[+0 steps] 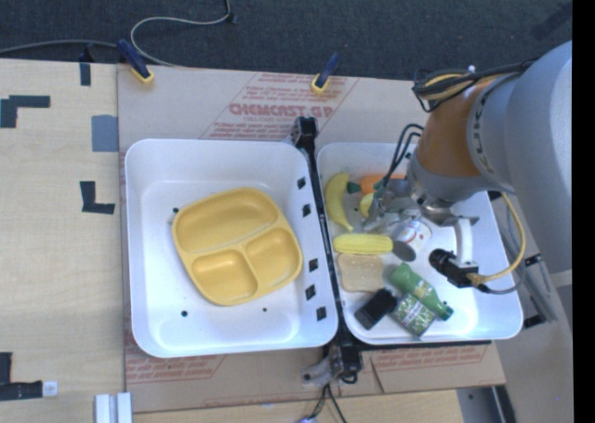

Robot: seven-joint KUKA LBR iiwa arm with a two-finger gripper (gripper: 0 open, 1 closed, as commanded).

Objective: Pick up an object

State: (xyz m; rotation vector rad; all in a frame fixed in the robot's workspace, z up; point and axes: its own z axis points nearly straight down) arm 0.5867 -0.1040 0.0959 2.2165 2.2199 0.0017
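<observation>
The claw [390, 217] is low inside the right bin [502, 319], above the yellow corn cob [363, 244] and just beside the banana [337, 200]; if it is open or closed, I cannot tell, because the wrist covers it. At the near edge of this bin lie a black block [376, 308] and a green bottle [418, 297], touching each other. Behind them is a beige slice of bread [361, 271], touching the corn cob. Something orange [372, 181] is at the far side, partly hidden. The left bin [153, 319] holds a yellow divided plate [236, 244].
</observation>
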